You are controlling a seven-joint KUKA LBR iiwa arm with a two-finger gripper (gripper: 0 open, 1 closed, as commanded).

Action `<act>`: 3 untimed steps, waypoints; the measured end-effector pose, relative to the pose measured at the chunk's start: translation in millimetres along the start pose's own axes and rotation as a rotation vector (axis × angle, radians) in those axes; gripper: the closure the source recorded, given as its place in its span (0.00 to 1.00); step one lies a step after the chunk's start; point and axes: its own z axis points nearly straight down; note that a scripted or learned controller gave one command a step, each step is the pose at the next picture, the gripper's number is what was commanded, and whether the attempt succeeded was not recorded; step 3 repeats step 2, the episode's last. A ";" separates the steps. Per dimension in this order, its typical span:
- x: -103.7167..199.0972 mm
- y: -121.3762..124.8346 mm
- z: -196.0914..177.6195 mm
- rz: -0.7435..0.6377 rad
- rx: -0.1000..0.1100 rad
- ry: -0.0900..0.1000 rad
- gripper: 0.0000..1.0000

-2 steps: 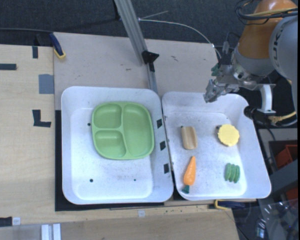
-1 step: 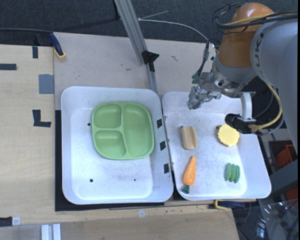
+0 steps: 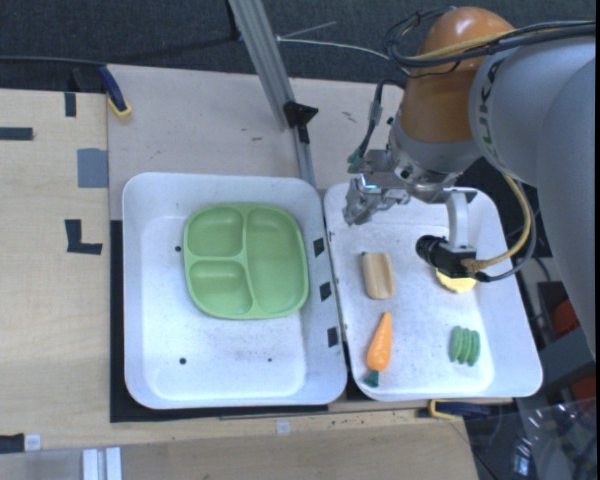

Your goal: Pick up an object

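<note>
Nearest to us lay the toy carrot (image 3: 379, 340), close to the near wall of the right bin (image 3: 515, 373), with its orange body pointing away from us and its small green end toward the near edge. Beside it, to the right and clearly apart, we saw a small green pod (image 3: 465, 346), also lying flat on the white floor. Just behind the carrot, but not touching it, a tan block (image 3: 377, 275) with rounded corners was lying with its long side running away from us. Further back, the gripper (image 3: 360, 211) hung over the far left corner of the same bin, behind the tan block, and nothing was visible in its grasp; we could not tell whether it was open or closed, because that part was small and blurred. The grey arm (image 3: 545, 98) with its orange band (image 3: 460, 33) came in from the right, above the far edge of this bin. In the left bin (image 3: 140, 268) we saw a green plate (image 3: 246, 260) with three compartments, lying toward the far side. Both bins stood side by side on the pale wooden bench (image 3: 40, 298), and a metal rail (image 3: 258, 43) rose at a slant behind them.
</note>
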 end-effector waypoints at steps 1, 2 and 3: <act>56.8 -24.8 -3.5 -0.001 0.002 -0.001 1.00; 99.5 -47.2 1.3 0.001 0.002 -0.002 1.00; 99.5 -47.2 1.3 0.001 0.002 -0.002 1.00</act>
